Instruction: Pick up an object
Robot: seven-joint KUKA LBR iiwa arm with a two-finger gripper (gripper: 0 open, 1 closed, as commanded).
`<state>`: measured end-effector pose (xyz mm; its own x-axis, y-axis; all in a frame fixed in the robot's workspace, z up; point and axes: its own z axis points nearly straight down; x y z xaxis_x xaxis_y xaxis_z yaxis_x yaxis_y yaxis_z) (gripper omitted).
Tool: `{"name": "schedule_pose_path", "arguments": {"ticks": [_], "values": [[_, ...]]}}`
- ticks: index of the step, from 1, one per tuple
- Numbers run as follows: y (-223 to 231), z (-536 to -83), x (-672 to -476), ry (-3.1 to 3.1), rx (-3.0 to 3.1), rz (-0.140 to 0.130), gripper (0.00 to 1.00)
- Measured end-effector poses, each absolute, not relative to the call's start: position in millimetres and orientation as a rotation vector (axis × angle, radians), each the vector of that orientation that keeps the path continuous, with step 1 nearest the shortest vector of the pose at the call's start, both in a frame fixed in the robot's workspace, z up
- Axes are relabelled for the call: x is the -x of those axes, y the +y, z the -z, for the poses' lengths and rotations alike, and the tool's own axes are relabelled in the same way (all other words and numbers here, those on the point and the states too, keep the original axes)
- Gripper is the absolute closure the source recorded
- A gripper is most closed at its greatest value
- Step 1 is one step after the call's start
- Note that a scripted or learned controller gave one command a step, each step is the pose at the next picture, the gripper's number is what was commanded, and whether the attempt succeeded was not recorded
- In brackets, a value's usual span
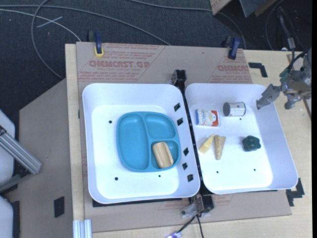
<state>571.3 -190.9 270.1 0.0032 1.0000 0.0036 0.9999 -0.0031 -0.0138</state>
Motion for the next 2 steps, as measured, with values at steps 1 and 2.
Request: {"name": "schedule_pose_path", "arguments": {"ticks": [1, 2], "values": [[-190, -278, -573.5, -2.221, 2.220, 0.000, 0.00], [-185, -235, -572.9, -2.218, 2.217, -0.003, 0.00]]}}
